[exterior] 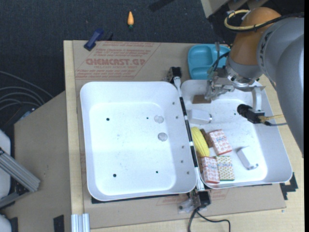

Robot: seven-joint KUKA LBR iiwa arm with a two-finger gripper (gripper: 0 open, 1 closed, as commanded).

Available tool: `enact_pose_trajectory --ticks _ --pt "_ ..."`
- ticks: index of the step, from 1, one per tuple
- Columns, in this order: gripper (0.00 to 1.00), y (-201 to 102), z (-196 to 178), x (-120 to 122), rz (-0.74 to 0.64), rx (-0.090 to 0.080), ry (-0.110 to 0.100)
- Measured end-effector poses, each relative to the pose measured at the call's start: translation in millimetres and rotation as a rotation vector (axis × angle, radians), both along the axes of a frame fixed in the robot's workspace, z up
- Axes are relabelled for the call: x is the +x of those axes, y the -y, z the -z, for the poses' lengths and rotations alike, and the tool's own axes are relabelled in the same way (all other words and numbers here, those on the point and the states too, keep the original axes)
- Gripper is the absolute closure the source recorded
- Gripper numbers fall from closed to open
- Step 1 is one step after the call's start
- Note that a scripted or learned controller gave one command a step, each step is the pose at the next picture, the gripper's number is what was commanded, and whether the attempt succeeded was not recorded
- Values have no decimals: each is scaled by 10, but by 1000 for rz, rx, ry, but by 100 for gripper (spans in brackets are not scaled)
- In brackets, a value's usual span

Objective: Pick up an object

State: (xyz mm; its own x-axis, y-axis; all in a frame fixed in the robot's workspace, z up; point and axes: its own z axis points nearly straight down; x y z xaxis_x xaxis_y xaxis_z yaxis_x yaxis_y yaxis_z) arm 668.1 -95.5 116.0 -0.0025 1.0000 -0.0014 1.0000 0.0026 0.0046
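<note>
My gripper (212,92) hangs low over the back left corner of the right bin (270,144). A small brown block (200,99) lies just to its left, touching or nearly touching it; I cannot see whether it is held. A white block (201,116) lies in front of the brown one. Further forward are a yellow corn-like piece (199,141), a red and white box (219,141), two small printed boxes (217,169) and a pale grey piece (246,158).
The left bin (96,129) holds two small grey discs (161,128) near its right side. A blue scoop-shaped thing (202,62) sits behind the right bin, close to the gripper. The grey arm (285,57) covers the back right.
</note>
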Motion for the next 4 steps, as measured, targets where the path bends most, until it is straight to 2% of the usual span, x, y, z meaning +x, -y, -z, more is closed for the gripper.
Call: enact_pose_trajectory --ticks 1,2,3,4 --pt "0 0 3 -1 0 0 -1" --pt "100 -4 -102 6 0 0 2" --pt "0 -4 -100 4 0 0 2" --pt "100 -7 -205 12 -1 -1 5"
